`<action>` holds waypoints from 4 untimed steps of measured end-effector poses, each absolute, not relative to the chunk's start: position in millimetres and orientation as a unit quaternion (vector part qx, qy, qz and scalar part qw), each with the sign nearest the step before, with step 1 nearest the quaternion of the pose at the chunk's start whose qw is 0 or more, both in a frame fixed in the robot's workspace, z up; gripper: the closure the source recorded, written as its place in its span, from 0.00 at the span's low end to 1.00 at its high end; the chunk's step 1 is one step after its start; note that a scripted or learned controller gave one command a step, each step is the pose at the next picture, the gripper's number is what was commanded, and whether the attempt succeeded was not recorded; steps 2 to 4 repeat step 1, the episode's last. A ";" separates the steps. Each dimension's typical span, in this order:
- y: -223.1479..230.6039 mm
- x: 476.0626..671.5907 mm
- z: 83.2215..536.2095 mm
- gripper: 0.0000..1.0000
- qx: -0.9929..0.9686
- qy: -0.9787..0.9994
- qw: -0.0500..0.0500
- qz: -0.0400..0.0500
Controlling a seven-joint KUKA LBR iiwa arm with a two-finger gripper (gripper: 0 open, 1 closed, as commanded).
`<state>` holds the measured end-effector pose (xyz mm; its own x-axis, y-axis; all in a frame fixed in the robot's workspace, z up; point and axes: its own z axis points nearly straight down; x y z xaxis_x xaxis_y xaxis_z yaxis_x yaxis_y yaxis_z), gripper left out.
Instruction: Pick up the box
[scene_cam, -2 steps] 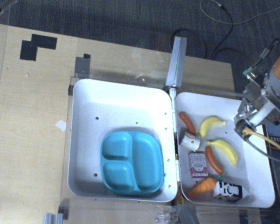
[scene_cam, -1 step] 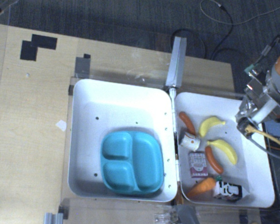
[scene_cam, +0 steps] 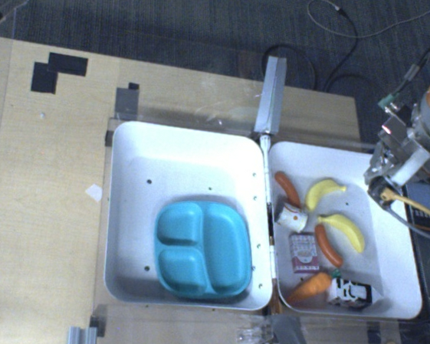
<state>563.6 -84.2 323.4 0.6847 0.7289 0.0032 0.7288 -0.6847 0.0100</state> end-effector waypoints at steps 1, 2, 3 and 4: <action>-83.4 564.8 334.1 1.00 0.916 0.402 0.005 0.004; -83.4 564.8 334.1 1.00 0.916 0.402 0.005 0.004; -83.4 564.8 334.1 1.00 0.916 0.402 0.005 0.004; -83.4 564.8 334.1 1.00 0.916 0.402 0.005 0.004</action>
